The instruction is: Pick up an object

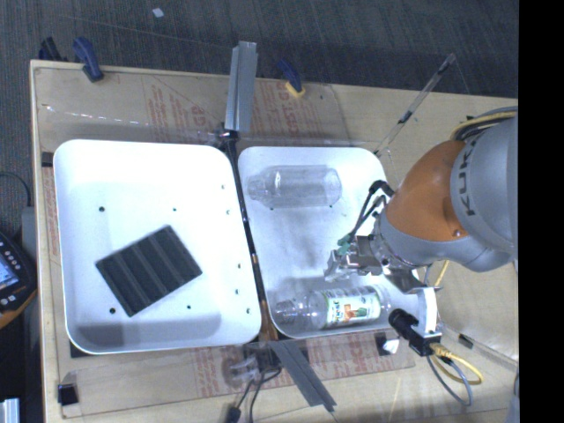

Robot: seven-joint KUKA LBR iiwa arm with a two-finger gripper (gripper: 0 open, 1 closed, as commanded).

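Observation:
Two clear plastic bottles lie in the right bin [300, 227]. One empty bottle [293, 187] rests on its side near the bin's far wall. The other bottle [330, 309], with a green and orange label, lies along the near wall. My gripper [350, 260] hangs at the bin's right side, just above the labelled bottle's right half. Nothing is visible between its fingers. A dark ribbed rectangular pad [148, 270] lies flat in the left bin [141, 174].
The grey arm with its orange band [427, 205] covers the right bin's right rim. A metal bar [240, 86] stands behind the gap between the bins. Blue clamps [88, 60] sit on the bench's far edge. Cables trail at the front right.

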